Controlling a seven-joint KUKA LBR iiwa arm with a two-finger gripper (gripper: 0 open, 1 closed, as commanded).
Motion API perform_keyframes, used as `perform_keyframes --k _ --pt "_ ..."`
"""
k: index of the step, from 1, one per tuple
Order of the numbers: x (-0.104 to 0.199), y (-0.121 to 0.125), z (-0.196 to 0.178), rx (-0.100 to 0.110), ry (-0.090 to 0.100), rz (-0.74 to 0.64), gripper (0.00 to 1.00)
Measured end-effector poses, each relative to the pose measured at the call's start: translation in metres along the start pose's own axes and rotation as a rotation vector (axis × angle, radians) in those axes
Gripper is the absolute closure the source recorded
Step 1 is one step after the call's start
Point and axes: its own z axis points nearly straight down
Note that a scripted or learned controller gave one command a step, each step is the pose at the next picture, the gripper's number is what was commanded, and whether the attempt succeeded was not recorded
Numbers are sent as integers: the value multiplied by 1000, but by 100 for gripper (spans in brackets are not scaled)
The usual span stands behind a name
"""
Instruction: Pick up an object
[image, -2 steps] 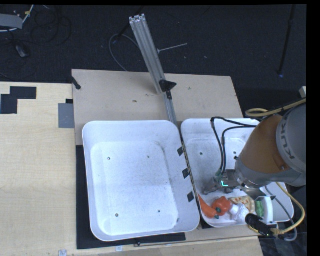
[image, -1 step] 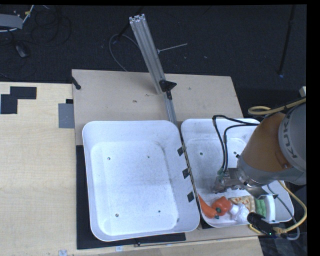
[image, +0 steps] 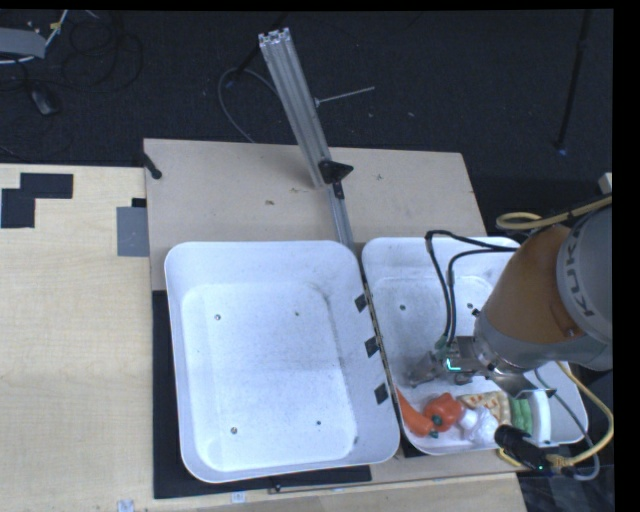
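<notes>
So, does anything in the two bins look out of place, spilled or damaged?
Nothing looks spilled or damaged. The objects, among them an orange-red one, are crowded into the near corner of the right bin, under the gripper. A black cable loops over that bin, which is slightly untidy.

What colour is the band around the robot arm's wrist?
Orange, on the arm's band, seen in the camera view from above.

Slanted aluminium rail (image: 305, 110) behind bins (image: 260, 450)
</notes>
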Motion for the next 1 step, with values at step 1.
perform_keyframes --k 1 --pt "-1 0 -10 0 0 1 100"
